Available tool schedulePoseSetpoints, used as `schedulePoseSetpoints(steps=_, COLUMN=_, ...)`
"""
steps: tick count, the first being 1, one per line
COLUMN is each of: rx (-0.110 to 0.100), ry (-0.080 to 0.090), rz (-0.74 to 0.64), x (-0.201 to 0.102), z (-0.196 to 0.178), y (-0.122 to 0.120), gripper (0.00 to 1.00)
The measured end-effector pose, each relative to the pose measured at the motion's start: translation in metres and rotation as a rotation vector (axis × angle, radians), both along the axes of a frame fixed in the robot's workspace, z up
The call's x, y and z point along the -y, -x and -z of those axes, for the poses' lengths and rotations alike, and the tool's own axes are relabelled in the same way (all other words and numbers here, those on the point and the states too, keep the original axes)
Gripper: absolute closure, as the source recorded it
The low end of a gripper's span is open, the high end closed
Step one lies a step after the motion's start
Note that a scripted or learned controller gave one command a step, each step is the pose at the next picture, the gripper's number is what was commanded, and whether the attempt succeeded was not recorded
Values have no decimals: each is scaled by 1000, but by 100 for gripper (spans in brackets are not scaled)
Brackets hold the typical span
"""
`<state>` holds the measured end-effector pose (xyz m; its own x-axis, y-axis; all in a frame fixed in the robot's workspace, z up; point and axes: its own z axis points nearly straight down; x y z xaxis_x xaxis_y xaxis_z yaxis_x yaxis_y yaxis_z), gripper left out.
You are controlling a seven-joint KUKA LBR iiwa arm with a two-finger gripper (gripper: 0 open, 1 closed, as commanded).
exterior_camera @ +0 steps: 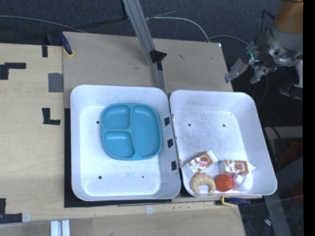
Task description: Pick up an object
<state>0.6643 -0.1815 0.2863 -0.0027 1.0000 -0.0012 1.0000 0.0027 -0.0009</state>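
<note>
My gripper hangs at the upper right, beyond the far right corner of the right bin, over the dark floor. Its two fingers stand apart and open, with nothing between them. In the near corner of the right bin lies a cluster of small things: a tan croissant, a red ball, a red-and-white packet and a small orange-and-white carton. All of them are far below the gripper in the view.
The left bin holds a blue divided plate. A grey metal bar slants down from the top to the bins' shared far edge. Cables run across the dark floor at the back.
</note>
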Motion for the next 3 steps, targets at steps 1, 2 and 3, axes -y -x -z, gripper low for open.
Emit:
schedulePoseSetpoints(steps=1, rx=-1, ry=0, rz=1, x=0, z=0, y=0, gripper=0)
schedulePoseSetpoints(steps=2, rx=-5, ry=-1, rz=1, x=-6, z=50, y=9, gripper=0)
schedulePoseSetpoints(steps=3, rx=-4, ry=-1, rz=1, x=-1, z=98, y=4, gripper=0)
